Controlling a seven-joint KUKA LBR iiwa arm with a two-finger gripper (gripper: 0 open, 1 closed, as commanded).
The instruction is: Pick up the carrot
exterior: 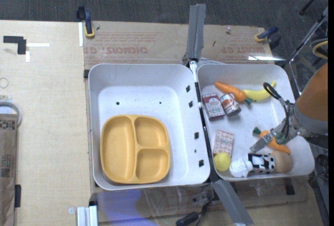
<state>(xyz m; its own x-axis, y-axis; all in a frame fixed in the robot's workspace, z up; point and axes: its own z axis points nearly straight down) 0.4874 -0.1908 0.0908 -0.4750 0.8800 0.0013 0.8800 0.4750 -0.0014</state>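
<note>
Looking down on a worktop (pixel 47 131) carrying two shallow white bins side by side. Finding the carrot (pixel 229 91) lying in the far part of the right bin (pixel 245 66), slanting, its narrow end pointing towards the divider between the bins and its thick end just beside a banana (pixel 257 94). Seeing a small can (pixel 230 105) just on the near side of the carrot, close enough that telling touch from gap is not possible, with a small red box (pixel 212 106) next to the can on the divider side. Spotting the grey arm (pixel 312 107) reaching in from the right, and the end effector (pixel 270 139) hanging low over the near right part of the same bin, well apart from the carrot. Not managing to tell whether the end effector is spread wide, narrowed or holding anything: seeing only blurred orange and green bits around its tip, too small for naming. Noting, along the near wall of that bin, a yellow ball (pixel 222 161), a white lump (pixel 239 167), a black-and-white patterned thing (pixel 261 163) and a tan rounded thing (pixel 283 162), with a printed packet (pixel 223 142) lying flat just beyond the ball. Seeing in the left bin (pixel 135 67) a yellow divided plate (pixel 135 148) sitting towards the near left corner.
</note>
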